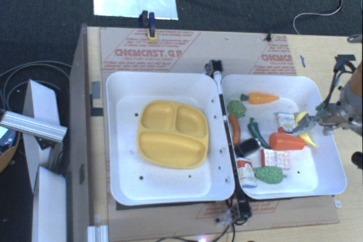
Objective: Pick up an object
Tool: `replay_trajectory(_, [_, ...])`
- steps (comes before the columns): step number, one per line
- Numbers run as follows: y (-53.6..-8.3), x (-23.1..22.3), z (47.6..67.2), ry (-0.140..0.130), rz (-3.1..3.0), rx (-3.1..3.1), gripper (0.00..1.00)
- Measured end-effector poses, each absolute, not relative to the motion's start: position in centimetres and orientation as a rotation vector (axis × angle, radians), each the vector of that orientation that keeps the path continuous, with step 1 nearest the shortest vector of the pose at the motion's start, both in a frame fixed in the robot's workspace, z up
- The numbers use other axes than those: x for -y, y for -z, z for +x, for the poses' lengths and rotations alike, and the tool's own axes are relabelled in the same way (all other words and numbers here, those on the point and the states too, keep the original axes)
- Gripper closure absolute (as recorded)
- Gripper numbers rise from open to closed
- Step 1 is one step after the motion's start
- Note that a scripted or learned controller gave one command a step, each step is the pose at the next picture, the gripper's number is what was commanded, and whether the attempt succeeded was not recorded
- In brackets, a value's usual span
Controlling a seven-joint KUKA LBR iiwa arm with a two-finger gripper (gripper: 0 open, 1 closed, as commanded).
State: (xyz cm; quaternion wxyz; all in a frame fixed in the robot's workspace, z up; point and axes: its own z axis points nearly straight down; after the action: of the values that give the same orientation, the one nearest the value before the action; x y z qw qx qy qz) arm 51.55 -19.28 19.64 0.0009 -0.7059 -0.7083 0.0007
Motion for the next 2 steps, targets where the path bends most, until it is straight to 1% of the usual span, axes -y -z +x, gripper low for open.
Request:
replay_trajectory(1, [-11.3,11.2,56.8,-0.002,-2.214,2.223,0.0])
replay_trajectory(2, [-7.9,11.0,66.3,-0.028,-2.208,2.203,0.0])
